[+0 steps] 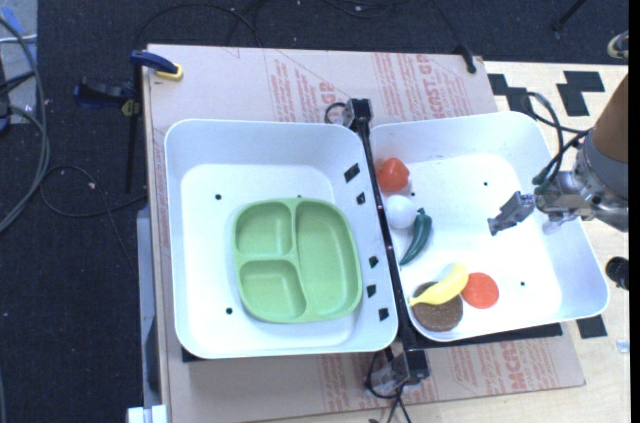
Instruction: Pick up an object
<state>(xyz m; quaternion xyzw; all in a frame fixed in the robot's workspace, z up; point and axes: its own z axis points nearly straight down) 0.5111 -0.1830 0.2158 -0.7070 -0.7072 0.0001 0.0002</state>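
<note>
My left bin (190,241) holds just a green tray (297,260). The food sits bunched along the right bin's (570,261) left wall: tomato (393,174), pepper (417,236), banana (446,285). My gripper (512,213) hovers apart from them (whether it's open, I cannot tell).

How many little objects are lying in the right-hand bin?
6: orange-red ball and white ball by the divider, green pepper, then banana, brown disc and orange-red disc near the front. None seem hidden.

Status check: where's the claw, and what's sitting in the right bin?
Claw over right bin, right of centre, nothing between its fingers. Green pepper, banana, orange disc along left and near edge. Path unobstructed.
</note>
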